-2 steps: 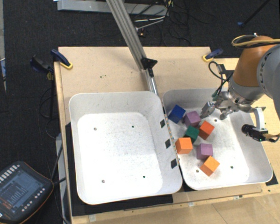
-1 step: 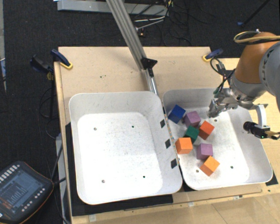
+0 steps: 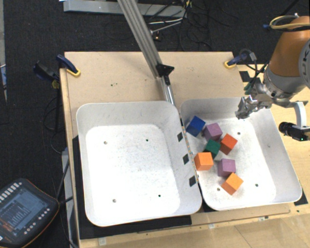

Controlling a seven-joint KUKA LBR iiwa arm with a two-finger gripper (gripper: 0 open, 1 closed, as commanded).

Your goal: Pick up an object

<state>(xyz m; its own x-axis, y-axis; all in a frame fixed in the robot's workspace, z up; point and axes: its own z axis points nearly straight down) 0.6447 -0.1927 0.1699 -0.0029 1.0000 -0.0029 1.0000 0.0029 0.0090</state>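
Note:
Several small cubes lie in the right bin (image 3: 270, 156): a blue one (image 3: 195, 126), a purple one (image 3: 213, 131), a green one (image 3: 213, 147), an orange-red one (image 3: 228, 143), an orange one (image 3: 203, 160) against the bin's left wall, a second purple one (image 3: 226, 167) and a second orange one (image 3: 232, 183). My gripper (image 3: 243, 110) hangs over the bin's far right part, up and to the right of the cubes and apart from them. Nothing shows between its fingers.
The left bin (image 3: 94, 150) stands beside the right one on the wooden bench (image 3: 116, 76). A slanted metal pole (image 3: 145, 41) runs down to the gap between the bins. Clamps (image 3: 68, 64) sit at the bench's far corners. A teach pendant (image 3: 20, 213) lies at lower left.

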